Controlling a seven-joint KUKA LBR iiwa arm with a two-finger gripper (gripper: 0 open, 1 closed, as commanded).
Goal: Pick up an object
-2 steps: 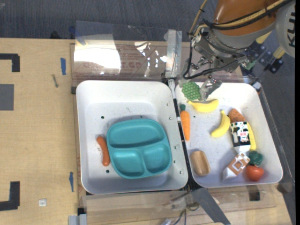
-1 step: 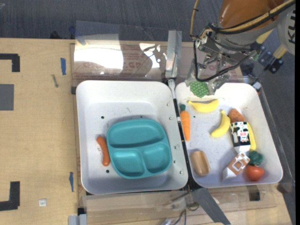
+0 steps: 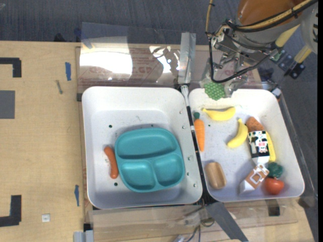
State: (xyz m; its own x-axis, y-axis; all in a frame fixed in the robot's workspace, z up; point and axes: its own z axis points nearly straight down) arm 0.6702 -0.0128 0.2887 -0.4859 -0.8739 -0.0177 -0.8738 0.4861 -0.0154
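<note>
A: Where is the tool (image 3: pixel 222 87)?

B: Over the far edge of the right bin (image 3: pixel 287 135), hanging from the grey arm (image 3: pixel 262 14) with its orange band. A green knobbly object (image 3: pixel 215 91) sits between its fingers, just above the bin's far rim, so it is clenched on that piece.

A: What lies close beneath it?

B: A yellow banana (image 3: pixel 219 114) lies crosswise just in front of the green object. A second banana (image 3: pixel 238 134) curves near the middle of the bin. An orange carrot (image 3: pixel 200 133) runs along the left wall, close to the divide between the bins.

A: And the rest of that bin?

B: A brown bread roll (image 3: pixel 215 175) sits at the near left. Along the right side, a black-and-white carton (image 3: pixel 260 144) lies over something yellow, with a brownish piece (image 3: pixel 253 123) just beyond it. In the near right corner a small white and orange box (image 3: pixel 256 178) touches a red tomato (image 3: pixel 274 185) with a dark green top.

A: The left bin?

B: The left bin (image 3: pixel 101 105) holds a teal divided plate (image 3: pixel 150 158), with a reddish sausage (image 3: pixel 111 161) just beside its left edge. Both bins rest on the table (image 3: pixel 35 135), and cables loop around the arm's wrist above the tool.
</note>
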